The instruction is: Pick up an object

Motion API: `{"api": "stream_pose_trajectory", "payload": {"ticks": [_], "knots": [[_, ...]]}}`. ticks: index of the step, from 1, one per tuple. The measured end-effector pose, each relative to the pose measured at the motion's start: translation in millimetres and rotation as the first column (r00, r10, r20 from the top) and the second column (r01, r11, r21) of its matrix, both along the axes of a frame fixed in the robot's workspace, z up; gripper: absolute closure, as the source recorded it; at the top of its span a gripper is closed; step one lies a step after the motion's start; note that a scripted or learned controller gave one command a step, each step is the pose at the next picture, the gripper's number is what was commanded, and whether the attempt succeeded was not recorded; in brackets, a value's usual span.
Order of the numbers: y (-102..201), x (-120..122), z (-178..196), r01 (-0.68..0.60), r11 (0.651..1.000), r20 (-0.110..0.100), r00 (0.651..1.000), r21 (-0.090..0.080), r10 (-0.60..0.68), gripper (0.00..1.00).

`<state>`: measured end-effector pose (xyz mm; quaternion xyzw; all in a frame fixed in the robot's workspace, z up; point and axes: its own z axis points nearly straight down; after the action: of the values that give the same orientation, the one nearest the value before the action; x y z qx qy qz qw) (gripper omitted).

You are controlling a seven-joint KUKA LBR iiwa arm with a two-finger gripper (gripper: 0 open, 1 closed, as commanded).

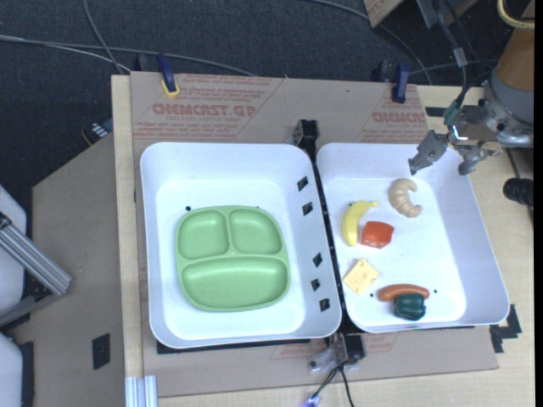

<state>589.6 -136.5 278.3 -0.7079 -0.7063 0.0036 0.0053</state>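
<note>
White plastic bins sit side by side on the cardboard-topped counter (254,100). The left bin (157,227) holds a green divided tray (232,257), lying flat near its middle. The right bin (475,236) holds the small things: a tan croissant (405,197) toward the far side, a yellow banana (355,220) left of it, and a red-orange block (377,234) just beside the banana, touching or nearly so. Nearer, a yellow cheese wedge (361,275) lies by the bin's left wall, and near the front edge an orange-red sausage shape (402,292) rests against a dark green piece (410,307). The claw (447,154) hangs over the far right corner of the right bin, its two fingers (427,153) spread apart with nothing between them, up and to the right of the croissant and apart from it. The grey arm (513,100) comes in from the right. Two clamps, a yellow-handled one (168,79) and a blue one (399,81), grip the counter's far edge, and black clips (305,131) sit along the seam where the bins meet. Cables trail over the dark floor (254,24) beyond.
</note>
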Motion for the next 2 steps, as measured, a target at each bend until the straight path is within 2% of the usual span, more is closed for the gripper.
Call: {"api": "stream_pose_trajectory", "payload": {"ticks": [1, 2], "knots": [[0, 2, 6, -0.002, 1.000, 0.012, 1.000, -0.002, 0.002, 0.00], [-8, 2, -40, -0.002, 1.000, 0.007, 1.000, -0.001, 0.002, 0.00]]}}
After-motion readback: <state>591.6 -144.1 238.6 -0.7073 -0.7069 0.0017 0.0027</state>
